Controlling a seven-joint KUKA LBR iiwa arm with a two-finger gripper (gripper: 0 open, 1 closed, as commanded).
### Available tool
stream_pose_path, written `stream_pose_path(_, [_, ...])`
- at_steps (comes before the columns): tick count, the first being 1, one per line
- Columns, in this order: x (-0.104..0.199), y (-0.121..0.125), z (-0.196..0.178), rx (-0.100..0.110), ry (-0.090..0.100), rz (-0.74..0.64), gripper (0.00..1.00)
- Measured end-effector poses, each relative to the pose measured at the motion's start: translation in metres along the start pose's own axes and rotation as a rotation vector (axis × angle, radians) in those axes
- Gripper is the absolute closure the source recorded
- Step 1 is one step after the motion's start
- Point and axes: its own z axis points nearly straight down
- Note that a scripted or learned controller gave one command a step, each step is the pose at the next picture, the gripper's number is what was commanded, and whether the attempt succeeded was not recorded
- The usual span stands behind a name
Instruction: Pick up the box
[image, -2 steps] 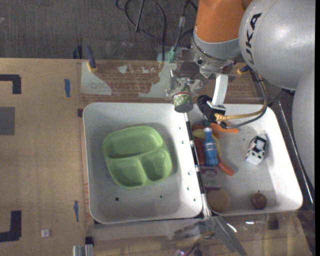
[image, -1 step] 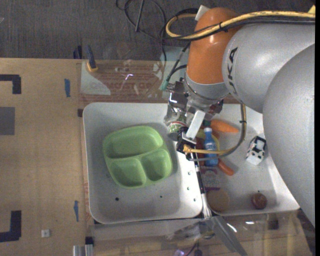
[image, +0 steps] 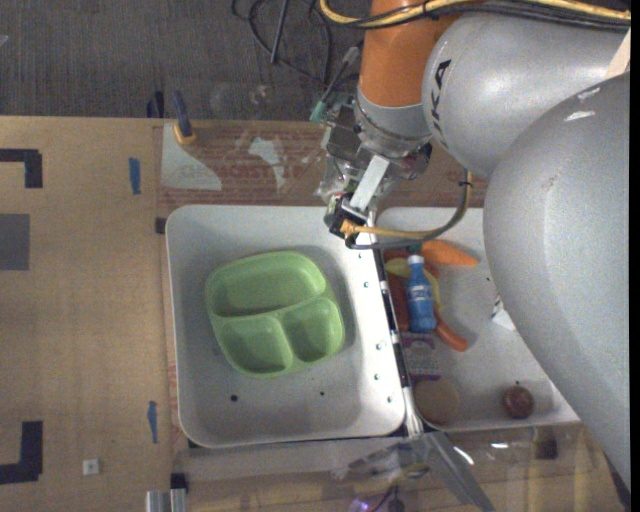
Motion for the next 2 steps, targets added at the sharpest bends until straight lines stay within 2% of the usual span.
stream_pose_path(1, [0.003, -0.001, -0.011, -0.002, 0.000, -0.005, 1.00])
stream_pose_path(2, [-0.036, -0.026, 0.017, 0.003, -0.001, 0.011, 1.00])
